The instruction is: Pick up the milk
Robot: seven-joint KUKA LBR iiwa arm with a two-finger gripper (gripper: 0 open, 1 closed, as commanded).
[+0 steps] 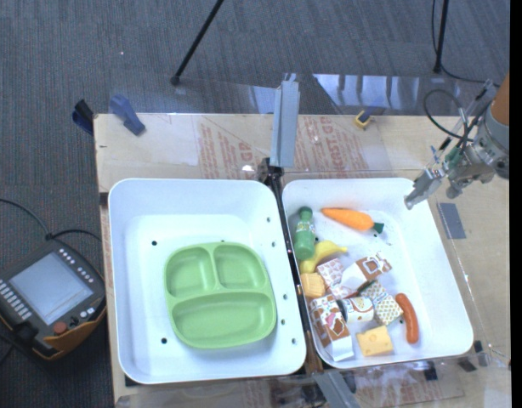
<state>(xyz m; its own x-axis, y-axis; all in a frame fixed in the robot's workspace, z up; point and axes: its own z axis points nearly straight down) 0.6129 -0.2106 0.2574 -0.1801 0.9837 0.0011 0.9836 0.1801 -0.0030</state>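
The right bin [431, 253] holds a cluster of several small printed cartons. The milk looks like the white gable-top carton with a brown top [373, 267], lying tilted among them near the bin's middle. My gripper [431, 194] hangs above the bin's far right corner, well up and to the right of the cartons. Its fingers are spread and nothing is between them.
Around the cartons lie a green bottle [304, 232], a carrot [349, 219], a banana [329, 250], a cheese wedge [376, 342] and a sausage [407, 317]. The left bin [133, 228] holds a green divided plate [219, 294]. A grey post [285, 126] stands behind the bins.
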